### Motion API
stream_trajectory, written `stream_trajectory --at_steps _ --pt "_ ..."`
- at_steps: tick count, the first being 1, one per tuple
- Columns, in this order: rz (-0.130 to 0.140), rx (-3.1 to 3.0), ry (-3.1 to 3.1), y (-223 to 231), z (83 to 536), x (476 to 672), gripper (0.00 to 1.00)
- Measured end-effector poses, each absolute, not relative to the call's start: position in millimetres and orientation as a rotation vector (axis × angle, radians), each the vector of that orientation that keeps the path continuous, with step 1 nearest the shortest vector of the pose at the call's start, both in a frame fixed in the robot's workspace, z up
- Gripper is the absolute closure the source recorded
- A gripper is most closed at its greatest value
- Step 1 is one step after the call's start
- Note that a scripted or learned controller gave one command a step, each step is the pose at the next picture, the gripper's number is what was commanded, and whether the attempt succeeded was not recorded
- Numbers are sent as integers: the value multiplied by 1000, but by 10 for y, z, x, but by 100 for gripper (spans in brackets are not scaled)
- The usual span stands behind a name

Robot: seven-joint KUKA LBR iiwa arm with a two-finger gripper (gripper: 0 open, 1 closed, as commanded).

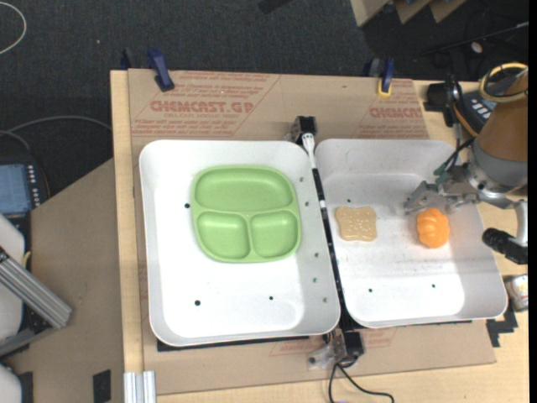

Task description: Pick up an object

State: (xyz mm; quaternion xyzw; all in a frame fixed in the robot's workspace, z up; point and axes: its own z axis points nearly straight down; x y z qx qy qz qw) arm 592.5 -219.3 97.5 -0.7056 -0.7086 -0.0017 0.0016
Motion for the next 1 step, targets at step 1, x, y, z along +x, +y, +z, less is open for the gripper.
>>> stream_trajectory --at_steps 1 --pt "-2 -2215 -2220 -2144 845 5586 0"
